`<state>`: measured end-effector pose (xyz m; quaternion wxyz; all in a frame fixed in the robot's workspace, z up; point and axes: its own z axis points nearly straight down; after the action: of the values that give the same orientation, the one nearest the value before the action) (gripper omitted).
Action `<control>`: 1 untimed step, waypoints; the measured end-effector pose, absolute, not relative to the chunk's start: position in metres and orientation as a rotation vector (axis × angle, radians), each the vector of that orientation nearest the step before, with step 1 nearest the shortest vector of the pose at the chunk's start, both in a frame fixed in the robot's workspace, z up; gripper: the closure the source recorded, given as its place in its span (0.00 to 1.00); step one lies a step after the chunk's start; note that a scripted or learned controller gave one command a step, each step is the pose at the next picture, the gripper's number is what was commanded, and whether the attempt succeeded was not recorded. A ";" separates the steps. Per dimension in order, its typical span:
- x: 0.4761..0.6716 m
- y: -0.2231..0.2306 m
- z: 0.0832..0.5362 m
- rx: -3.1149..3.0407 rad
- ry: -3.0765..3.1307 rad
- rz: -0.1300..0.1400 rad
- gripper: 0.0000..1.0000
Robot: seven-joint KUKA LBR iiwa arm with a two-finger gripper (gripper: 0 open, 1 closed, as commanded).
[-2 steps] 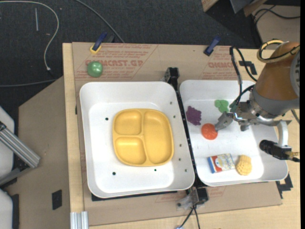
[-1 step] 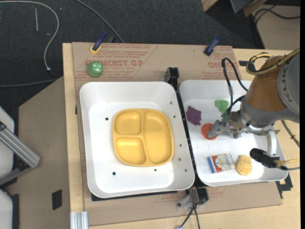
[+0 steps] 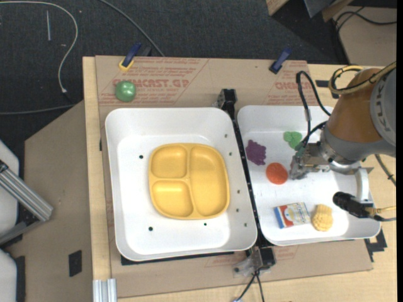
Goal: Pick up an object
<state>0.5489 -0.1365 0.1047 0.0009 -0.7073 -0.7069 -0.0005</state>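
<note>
The right bin [image 3: 352, 231] holds a purple grape bunch [image 3: 255, 151], a green piece [image 3: 293, 138], a red-orange round fruit [image 3: 276, 173], a small white, blue and red box [image 3: 291, 214] and a yellow corn piece [image 3: 322, 218]. My gripper [image 3: 302, 166] reaches in from the right and hangs low over the middle of this bin. It sits just right of the red-orange fruit and below the green piece. The arm's grey body and orange band cover the bin's far right part.
A yellow divided plate [image 3: 189, 180] lies in the left bin [image 3: 126, 137]. A green ball [image 3: 126, 91] rests on the cardboard beyond the left bin. Blue clamps [image 3: 130, 56] hold the board's far edge. Black cables run beside the arm.
</note>
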 end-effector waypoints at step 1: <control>0.557 -0.134 0.150 -2.222 -2.225 -0.004 1.00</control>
<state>0.5569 -0.1344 0.1504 -0.0018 -0.7066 -0.7076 -0.0013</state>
